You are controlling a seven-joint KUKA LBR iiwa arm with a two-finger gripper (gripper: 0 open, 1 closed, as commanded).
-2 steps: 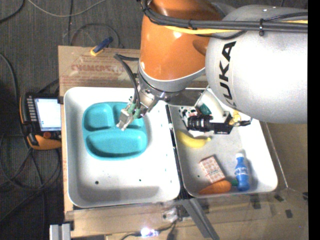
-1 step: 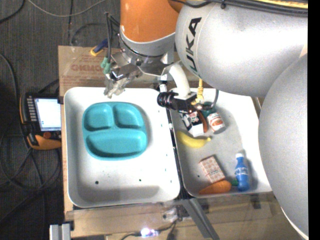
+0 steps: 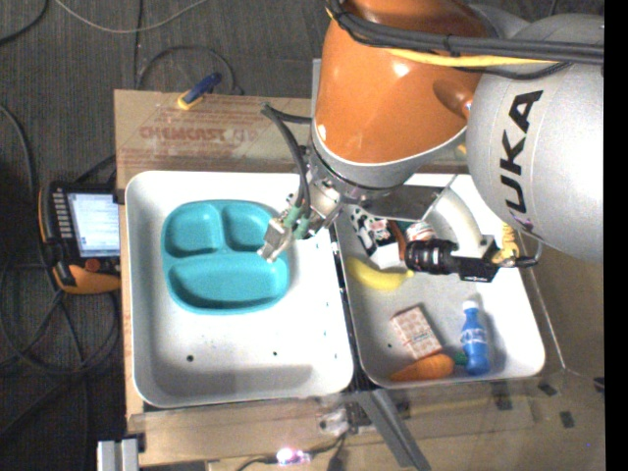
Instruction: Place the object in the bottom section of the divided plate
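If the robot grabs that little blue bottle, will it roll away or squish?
The blue bottle lies on its side in the right bin, and its body looks round, so a push would probably roll it. It looks like hard plastic, so it likely won't squish much. It seems small, so it's probably light.

The arm (image 3: 510,96) was bulky and smooth-shelled, its upper casing pale grey with large black capital letters, "UKA" legible along the curved side. Above the wrist sat a broad, glossy orange band (image 3: 392,77) that caught bright highlights. Dark cables ran over the top of that orange section, and another black cable curved down along its left side. Below it came a silver-grey metal flange. The gripper (image 3: 278,237) was small and slender beside the arm, with thin pale fingers (image 3: 285,232) showing greenish tints. A black cylindrical unit (image 3: 446,259) with a white curved bracket was mounted beside the wrist.
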